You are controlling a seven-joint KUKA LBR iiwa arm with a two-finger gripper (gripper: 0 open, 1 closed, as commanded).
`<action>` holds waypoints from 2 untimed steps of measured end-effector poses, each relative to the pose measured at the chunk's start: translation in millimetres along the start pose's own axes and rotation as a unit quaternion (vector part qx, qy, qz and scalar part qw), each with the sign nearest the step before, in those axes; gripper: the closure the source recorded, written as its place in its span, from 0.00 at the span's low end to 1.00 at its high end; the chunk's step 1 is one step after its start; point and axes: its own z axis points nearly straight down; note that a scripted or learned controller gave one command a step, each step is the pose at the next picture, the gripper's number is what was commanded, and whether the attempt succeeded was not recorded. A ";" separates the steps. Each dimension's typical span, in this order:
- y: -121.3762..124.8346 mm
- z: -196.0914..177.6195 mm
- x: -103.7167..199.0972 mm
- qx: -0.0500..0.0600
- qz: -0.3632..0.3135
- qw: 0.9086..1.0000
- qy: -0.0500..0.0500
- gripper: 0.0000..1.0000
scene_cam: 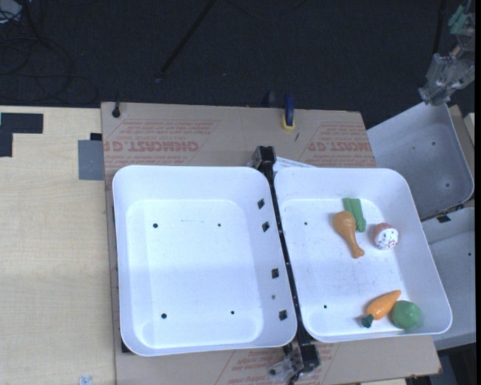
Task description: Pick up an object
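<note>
Presently, the gripper (447, 69) hangs at the upper right edge of the frame, over the dark background beyond the bench and well apart from both bins. It is small and partly cut off there, so whether it is spread or pressed together cannot be told. Nothing is seen held in it.

All of the candidate objects lie in the right bin (417, 215), below and to the left of the gripper in the frame.
- An orange drumstick-shaped toy (349, 233) lies in the upper middle of that bin, tilted with its thick end up.
- A green stick-shaped piece (354, 213) lies just beside the toy's upper end, touching it or nearly so.
- A white ball with red marks (385, 237) rests just to the right of the drumstick, apart from it.
- An orange carrot (382, 305) lies in the bin's lower right corner, with its dark tip pointing to the lower left.
- A green round object (406, 315) sits against the carrot's right end, close to the bin's rim.

The left bin (124, 239) adjoins the right bin along a dark central joint. Both bins rest on a brown cardboard sheet (192, 139) with printed lettering. A blue clamp (289, 112) sits at the sheet's upper edge. A grey metal plate (425, 147) lies to the right of the bins.
</note>
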 end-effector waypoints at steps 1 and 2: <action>0.6 124.8 -12.3 0.003 0.005 1.000 0.001 1.00; -26.7 100.8 -35.8 -0.001 0.005 1.000 0.001 1.00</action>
